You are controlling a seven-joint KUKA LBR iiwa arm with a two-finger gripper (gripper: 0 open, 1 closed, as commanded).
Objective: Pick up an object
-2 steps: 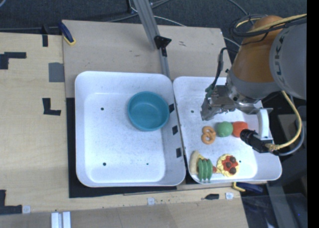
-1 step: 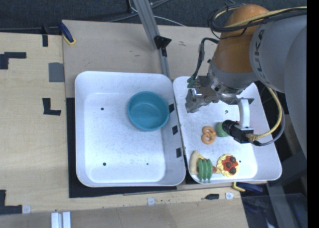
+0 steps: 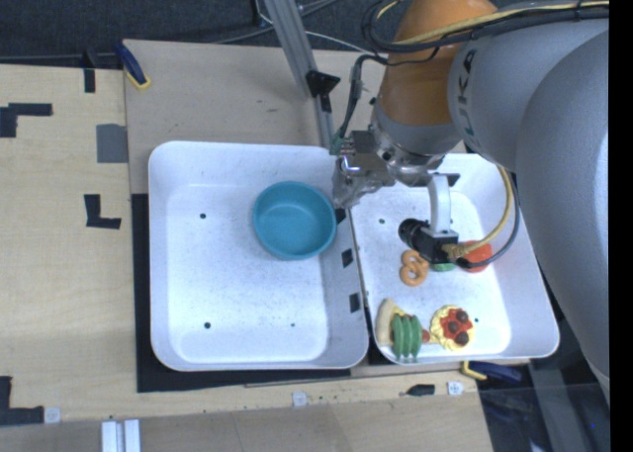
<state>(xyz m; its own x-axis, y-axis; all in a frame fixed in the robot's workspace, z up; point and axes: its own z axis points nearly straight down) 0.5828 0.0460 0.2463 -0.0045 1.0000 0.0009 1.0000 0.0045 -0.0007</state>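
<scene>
A blue bowl (image 3: 294, 221) sits upright in the left white bin (image 3: 198, 272), near its upper right part. My gripper (image 3: 348, 186) hangs over the divide between the two bins, right at the bowl's right rim. The arm's grey body and orange band rise behind it to the upper right. Whether the gripper touches the bowl's rim is unclear from this angle.
The right bin (image 3: 514, 326) holds a small pretzel (image 3: 413, 268), a green and yellow toy vegetable (image 3: 401, 331), a small pizza-like piece (image 3: 454, 326) and an orange-red piece (image 3: 476, 256). A slanted metal pole (image 3: 292, 35) crosses above the left bin's far edge.
</scene>
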